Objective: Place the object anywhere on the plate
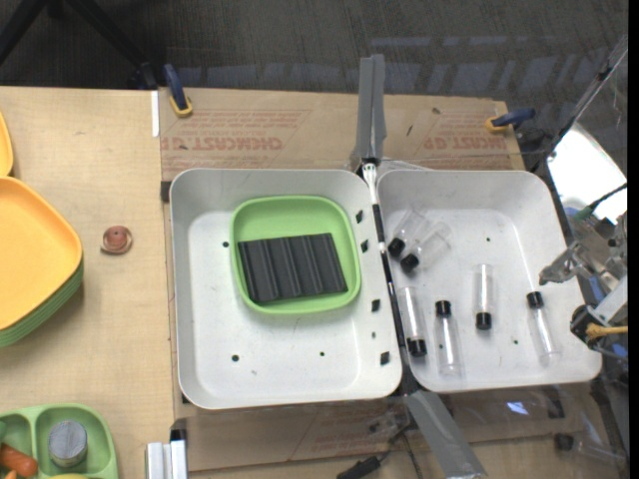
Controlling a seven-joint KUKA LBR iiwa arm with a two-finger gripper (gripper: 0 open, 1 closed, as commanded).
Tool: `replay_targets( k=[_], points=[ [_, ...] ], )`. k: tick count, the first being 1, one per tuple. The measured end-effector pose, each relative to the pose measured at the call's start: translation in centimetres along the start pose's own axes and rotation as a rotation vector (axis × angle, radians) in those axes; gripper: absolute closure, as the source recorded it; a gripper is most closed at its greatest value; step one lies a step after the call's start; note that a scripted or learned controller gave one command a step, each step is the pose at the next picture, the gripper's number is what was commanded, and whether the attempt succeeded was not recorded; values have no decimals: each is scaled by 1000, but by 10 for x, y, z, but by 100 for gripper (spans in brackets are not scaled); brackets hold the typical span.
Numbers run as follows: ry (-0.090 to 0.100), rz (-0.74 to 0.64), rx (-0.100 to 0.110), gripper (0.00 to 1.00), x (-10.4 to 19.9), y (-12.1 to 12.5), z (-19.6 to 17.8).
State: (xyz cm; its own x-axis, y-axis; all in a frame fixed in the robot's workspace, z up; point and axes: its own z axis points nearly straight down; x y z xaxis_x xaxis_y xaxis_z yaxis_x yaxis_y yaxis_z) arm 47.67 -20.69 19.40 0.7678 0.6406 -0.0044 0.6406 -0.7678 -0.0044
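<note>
You've got the green plate (296,254) in the left bin's (200,367) upper middle, w/ the dark ribbed block (291,267) lying flat on it. Right bin (519,193): clear black-capped vials (482,295) scattered. Gripper state: can't tell.

A lab: capped vials (483,295) in white bins (190,297), clamped cardboard (270,143)

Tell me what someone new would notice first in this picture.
A green plate sits in the left bin, with a dark ribbed slab lying on it. The right bin holds several clear tubes with black caps, scattered. A stack of yellow plates lies at the bench's far left.
</note>
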Motion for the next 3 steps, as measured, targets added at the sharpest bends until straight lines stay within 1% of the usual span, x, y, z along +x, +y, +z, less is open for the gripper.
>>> replay_targets(
  k=[2,3],
  points=[
    [0,307,1,0,-9,11,18],
    [1,491,0,0,-9,12,-10]
  ],
)
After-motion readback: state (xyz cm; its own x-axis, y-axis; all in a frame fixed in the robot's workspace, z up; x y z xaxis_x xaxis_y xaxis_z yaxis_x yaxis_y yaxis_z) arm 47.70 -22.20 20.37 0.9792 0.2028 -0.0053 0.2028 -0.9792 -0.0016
